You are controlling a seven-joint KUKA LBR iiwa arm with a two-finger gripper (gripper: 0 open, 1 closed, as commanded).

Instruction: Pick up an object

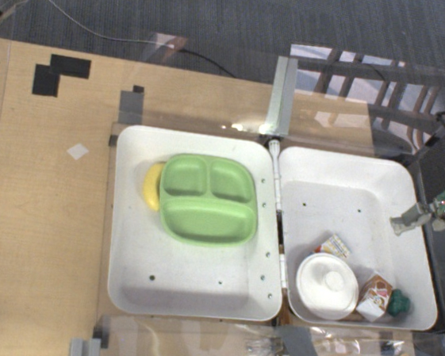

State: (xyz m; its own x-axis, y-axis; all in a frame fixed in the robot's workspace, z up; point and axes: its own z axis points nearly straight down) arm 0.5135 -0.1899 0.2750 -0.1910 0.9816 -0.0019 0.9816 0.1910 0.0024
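The right bin (349, 184) holds a round white bowl (327, 285) near its front edge. A small printed packet (334, 246) lies just behind the bowl. A small carton with red print (375, 297) lies to the bowl's right, and beside it, in the bin's front right corner, is a dark green object (400, 303). My gripper (409, 221) hangs at the right rim of this bin, well apart from all of these things. Nothing shows in its grasp.
The left bin (186, 289) holds a green divided plate (207, 199). A yellow object (151, 186) peeks out from under the plate's left edge. A metal post (281, 100) stands behind the seam between the bins. Dark cables and framing crowd the far right.
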